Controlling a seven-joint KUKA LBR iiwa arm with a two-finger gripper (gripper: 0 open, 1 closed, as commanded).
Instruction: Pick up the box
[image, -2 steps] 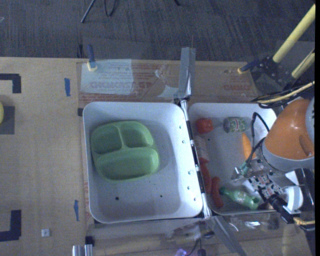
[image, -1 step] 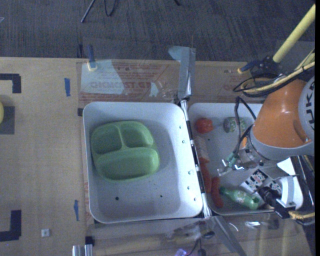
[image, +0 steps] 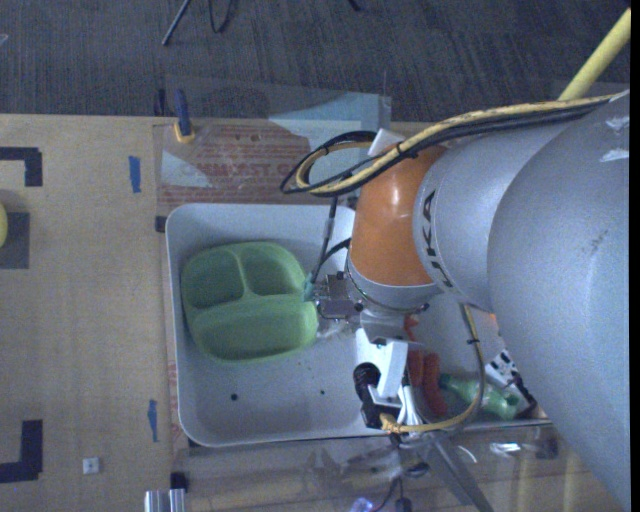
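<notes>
Green box (image: 248, 300): shallow, three compartments, rounded corners. It lies flat on the floor of the white bin (image: 260, 410), in the half towards the view's left and close to that wall. I take it for the box; nothing else here looks like one.

Gripper (image: 325, 303): low at the box's right rim, touching or just beside it. The wrist hides it; open or closed, cannot tell.

Arm (image: 400, 230): covers the bin's right half.

Risks, as judged:
- A hold on the thin rim alone could slip, or tip the box as it rises.
- The body looks too broad to span.
- A sideways nudge could slide it towards the left wall.

Red thing (image: 430, 375) and green thing (image: 485, 398): well apart from the box, so little risk there.
</notes>
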